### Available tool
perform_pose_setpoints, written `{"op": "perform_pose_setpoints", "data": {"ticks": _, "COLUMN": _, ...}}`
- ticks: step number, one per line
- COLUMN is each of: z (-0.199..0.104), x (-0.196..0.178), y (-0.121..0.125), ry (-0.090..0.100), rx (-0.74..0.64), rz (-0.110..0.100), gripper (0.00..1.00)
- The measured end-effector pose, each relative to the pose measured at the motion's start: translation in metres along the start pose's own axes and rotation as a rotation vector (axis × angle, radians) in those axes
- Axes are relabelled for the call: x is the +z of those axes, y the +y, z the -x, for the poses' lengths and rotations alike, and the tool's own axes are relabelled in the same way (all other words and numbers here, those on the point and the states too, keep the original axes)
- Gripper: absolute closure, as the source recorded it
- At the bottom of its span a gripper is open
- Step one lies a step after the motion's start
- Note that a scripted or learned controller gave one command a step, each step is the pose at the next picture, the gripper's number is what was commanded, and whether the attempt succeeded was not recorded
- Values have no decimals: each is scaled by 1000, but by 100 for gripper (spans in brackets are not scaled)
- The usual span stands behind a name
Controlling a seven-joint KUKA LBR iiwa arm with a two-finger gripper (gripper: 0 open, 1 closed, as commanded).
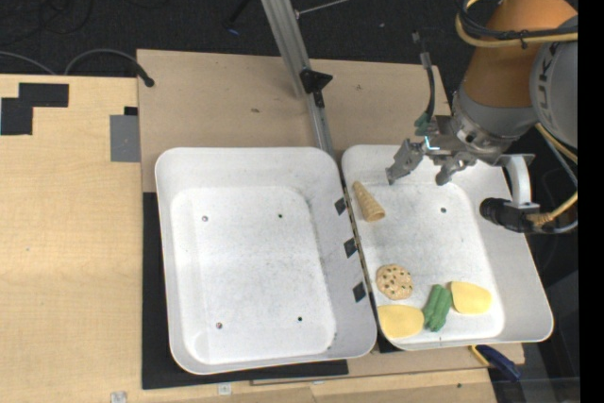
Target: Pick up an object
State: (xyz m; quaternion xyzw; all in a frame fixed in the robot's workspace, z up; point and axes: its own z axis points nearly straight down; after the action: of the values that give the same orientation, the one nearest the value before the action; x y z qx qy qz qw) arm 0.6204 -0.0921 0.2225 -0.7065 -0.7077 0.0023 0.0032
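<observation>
The gripper [425, 167] hangs over the far end of the right bin [514, 311], fingers spread apart with nothing between them. Below lie a cone [368, 201] by the left wall, and near the front a cookie [394, 279], a green pod [437, 307] and two yellow pieces [400, 322] [471, 297], too small to identify. The left bin [179, 203] sits beside it.

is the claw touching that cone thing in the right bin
Apart. The camera view shows the open claw near the bin's far end, with bare white bin floor between its fingertips and the cone lying by the left wall.
</observation>
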Motion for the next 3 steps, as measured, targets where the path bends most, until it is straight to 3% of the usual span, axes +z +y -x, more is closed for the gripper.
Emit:
{"op": "perform_pose_setpoints", "data": {"ticks": 1, "z": 1, "x": -3, "y": 1, "ry": 0, "rx": 1, "rz": 5, "gripper": 0}}
{"op": "perform_pose_setpoints", "data": {"ticks": 3, "z": 6, "x": 116, "y": -4, "ry": 0, "rx": 3, "rz": -1, "gripper": 0}}
